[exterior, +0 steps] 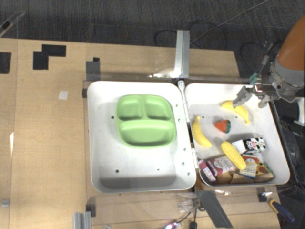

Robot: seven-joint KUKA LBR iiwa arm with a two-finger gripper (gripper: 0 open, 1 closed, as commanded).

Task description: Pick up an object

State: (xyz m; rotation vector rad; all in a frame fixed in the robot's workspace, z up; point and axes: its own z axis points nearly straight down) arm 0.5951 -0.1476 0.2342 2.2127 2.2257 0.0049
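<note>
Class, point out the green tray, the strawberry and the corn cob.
green tray [145, 119]: camera view, on its central divider.
strawberry [222, 125]: camera view, on its red body.
corn cob [233, 155]: camera view, mid-length on the kernels.

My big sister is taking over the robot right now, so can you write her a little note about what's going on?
Gripper: open, holding nothing, hovering at the right bin's far right corner, beside a banana.
Also in that bin: a second banana, strawberry, corn cob and packets.
Left bin: green divided plate.
Done: nothing picked yet.
Left: lower, close on one object, lift.
</note>
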